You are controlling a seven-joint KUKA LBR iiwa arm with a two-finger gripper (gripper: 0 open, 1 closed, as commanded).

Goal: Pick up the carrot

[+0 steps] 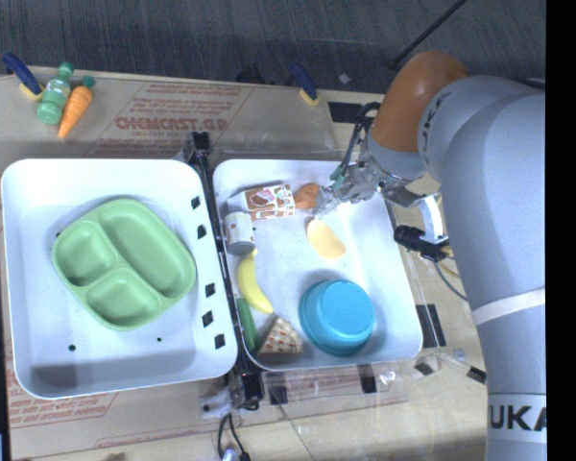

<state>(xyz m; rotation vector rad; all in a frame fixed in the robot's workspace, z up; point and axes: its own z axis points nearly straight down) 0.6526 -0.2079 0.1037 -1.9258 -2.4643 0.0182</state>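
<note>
Looming large, the grey arm (499, 257) reaches to the right bin's (389, 257) far edge, where the gripper (338, 192) hangs just beside an orange object (307, 196); whether it is clenched cannot be told. Well apart, the carrot (74, 109) lies at the bench's (173, 113) far left corner.

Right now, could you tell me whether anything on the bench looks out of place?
Yes: the carrot lies outside both bins, on the cardboard at the far left corner beside a green toy. The gripper is far from it, inside the right bin near an orange item.
</note>
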